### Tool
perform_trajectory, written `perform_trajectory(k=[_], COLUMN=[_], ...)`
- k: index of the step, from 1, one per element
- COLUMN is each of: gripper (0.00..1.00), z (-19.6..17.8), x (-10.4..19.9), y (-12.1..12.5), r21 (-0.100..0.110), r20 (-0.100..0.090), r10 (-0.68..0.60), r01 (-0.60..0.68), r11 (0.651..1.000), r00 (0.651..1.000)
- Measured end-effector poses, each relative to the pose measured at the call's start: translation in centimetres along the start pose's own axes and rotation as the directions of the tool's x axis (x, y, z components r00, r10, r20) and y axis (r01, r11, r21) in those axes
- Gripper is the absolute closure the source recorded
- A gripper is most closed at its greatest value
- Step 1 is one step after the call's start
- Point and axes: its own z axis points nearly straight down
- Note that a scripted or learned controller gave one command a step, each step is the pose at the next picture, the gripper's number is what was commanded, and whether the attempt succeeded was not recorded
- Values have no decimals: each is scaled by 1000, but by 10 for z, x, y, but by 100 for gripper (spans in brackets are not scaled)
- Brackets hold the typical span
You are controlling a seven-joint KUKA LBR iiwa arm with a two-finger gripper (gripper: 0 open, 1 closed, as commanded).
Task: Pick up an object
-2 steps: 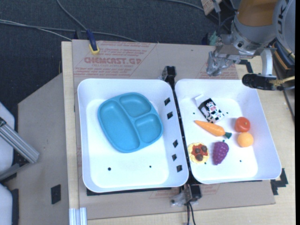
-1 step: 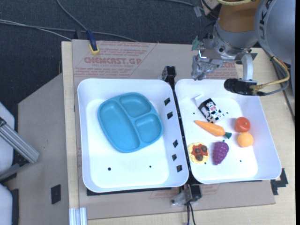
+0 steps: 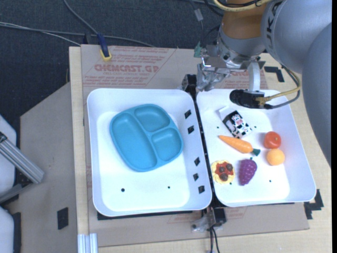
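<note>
Taking the carrot [image 3: 236, 144] in the middle of the right bin [image 3: 295, 191] as the landmark, the nearest things lie just below it toward the camera: a small pizza slice [image 3: 223, 171] and, just beside that, a bunch of purple grapes [image 3: 247, 171], both loose on the bin floor and apart enough for fingers to get round either one. To the carrot's right sit a red tomato [image 3: 272, 139] and an orange fruit [image 3: 275, 157], touching or nearly so, which would make a clean grab there harder. Just above the carrot lies a black-and-white toy cow [image 3: 236, 124], almost against it. Well to the carrot's left, in the other bin [image 3: 100, 157], rests a blue divided plate [image 3: 146, 136]. Farthest off, above the carrot at the bins' back edge, hangs the gripper [image 3: 209, 78]; whether its fingers are apart or together cannot be told, and nothing shows between them, so every candidate object is as yet unpicked.
</note>
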Motion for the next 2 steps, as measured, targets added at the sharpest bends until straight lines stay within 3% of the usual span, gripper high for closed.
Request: perform_trajectory(k=[1,2], gripper=[100,0], z=[5,4], x=[46,43], y=[4,4], r21=[-4,-4], r20=[0,2], r10=[0,4], r01=[0,-4], r11=[1000,1000], r00=[1000,1000])
